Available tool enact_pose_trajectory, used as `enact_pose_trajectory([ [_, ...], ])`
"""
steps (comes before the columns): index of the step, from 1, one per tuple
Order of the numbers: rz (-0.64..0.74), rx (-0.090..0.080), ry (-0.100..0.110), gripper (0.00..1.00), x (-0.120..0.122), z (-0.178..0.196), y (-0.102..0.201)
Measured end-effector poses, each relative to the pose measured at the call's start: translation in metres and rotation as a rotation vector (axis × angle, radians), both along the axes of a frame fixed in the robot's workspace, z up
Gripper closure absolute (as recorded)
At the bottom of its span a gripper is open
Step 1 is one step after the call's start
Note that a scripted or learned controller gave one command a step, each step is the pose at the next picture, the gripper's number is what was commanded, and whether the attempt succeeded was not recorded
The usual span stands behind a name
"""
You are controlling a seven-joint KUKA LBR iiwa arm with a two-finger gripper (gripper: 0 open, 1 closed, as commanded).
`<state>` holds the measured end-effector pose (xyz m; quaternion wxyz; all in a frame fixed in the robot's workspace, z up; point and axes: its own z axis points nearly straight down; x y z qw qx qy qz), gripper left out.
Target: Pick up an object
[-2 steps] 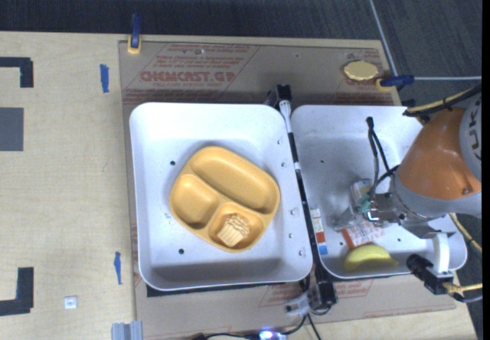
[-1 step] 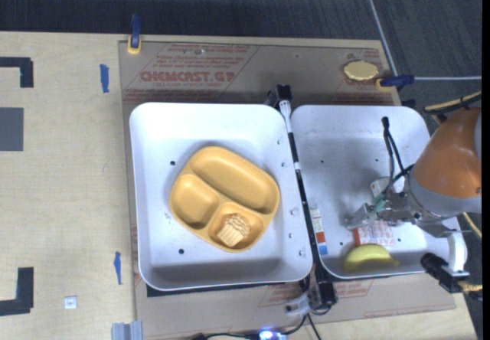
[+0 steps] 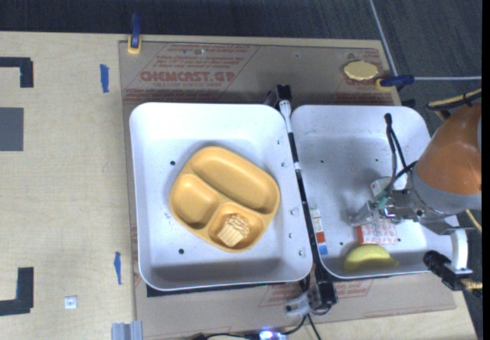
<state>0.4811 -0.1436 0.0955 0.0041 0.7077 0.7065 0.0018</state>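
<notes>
I'm hanging my gripper [image 3: 373,210] low in the right bin [image 3: 337,132], just above the red-and-white packet [image 3: 377,233]; can't tell how my fingers are standing. The yellow banana-like piece [image 3: 368,256] is lying against the near wall, beside the packet. The bin's far half is leaving open floor. The left bin [image 3: 153,178] is carrying a yellow divided tray [image 3: 222,197]. The far board [image 3: 191,74] is reading roughly "CHEMCAST".

Arm in from the right with gripper [image 3: 377,208] low in the right bin [image 3: 337,139], just above a red-and-white packet [image 3: 377,234] and a yellow lemon-like piece [image 3: 368,256]; left bin [image 3: 153,178] holds a yellow divided tray [image 3: 222,193] with a small pale item [image 3: 233,230] in one compartment.
</notes>
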Motion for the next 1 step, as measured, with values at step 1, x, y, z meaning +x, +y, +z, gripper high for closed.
enact_pose_trajectory([
  [1,0.0,0.0,0.0,0.0,0.0,0.0,0.0],
])
